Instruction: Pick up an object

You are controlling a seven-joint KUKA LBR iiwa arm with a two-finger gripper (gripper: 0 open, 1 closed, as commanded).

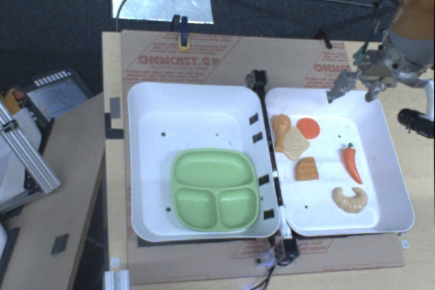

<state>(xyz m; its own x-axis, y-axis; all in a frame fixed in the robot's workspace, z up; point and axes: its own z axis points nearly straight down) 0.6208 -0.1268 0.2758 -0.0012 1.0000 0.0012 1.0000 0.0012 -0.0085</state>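
Five toy foods [307, 168] loose in right bin [387, 146].

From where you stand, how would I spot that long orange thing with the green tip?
Look in the right bin, along its right side. The carrot lies there, just above the curled shrimp. It alone is long, thin and orange-red with a green top; the tomato slice is round.

High slanted view over both bins [204, 95]
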